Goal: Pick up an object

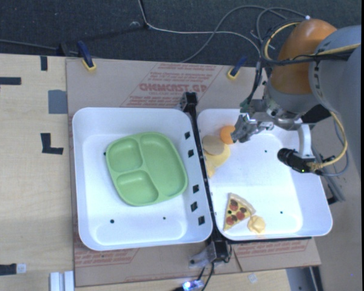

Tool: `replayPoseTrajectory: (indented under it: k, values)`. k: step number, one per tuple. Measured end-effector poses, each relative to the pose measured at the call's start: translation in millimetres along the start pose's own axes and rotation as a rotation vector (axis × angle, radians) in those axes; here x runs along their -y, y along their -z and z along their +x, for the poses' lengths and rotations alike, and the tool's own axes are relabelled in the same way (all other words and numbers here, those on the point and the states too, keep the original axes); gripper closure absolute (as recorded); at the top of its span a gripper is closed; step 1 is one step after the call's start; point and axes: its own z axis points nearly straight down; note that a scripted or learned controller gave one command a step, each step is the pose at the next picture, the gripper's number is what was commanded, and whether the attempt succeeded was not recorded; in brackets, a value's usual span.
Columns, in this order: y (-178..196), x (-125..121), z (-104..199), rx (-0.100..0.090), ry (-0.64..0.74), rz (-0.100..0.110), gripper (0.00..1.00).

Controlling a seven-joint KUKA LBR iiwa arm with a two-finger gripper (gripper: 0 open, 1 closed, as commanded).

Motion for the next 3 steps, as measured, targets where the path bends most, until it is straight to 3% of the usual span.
replayPoseTrajectory:
  k: [2, 3]
  values:
    - [-9, 21, 105, 0.000, 0.001, 0.001, 1.00]
    - [9, 38, 152, -0.001, 0.001, -0.001, 1.00]
